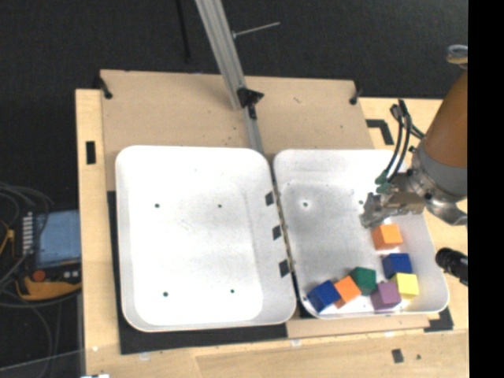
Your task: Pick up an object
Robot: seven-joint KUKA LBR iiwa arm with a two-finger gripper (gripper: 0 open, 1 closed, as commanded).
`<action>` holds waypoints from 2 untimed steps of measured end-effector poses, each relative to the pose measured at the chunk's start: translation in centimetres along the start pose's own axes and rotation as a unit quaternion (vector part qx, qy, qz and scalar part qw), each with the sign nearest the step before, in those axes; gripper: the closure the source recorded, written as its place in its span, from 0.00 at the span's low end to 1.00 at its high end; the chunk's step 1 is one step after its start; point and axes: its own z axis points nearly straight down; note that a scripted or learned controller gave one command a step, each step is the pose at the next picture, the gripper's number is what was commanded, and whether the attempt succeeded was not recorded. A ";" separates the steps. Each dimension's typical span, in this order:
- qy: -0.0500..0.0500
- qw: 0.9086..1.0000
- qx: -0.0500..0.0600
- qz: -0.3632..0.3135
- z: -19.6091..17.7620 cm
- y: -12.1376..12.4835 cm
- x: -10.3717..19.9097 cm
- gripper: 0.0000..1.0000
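Blocks, right bin, gripper above.
Orange block sits just below gripper; can't tell grip state. Others cluster near front wall.

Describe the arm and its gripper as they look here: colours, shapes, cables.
The arm enters from the right as a broad, rounded orange band above a grey wrist section. Thin dark cables loop along its left side, with a small green spot near their lower end. The gripper is a compact grey metal block, blurred here, above the right bin.
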 end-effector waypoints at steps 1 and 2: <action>0.000 1.000 0.001 0.000 -0.3 0.3 4.9 1.00; 0.000 1.000 0.001 0.000 -0.3 0.7 9.7 1.00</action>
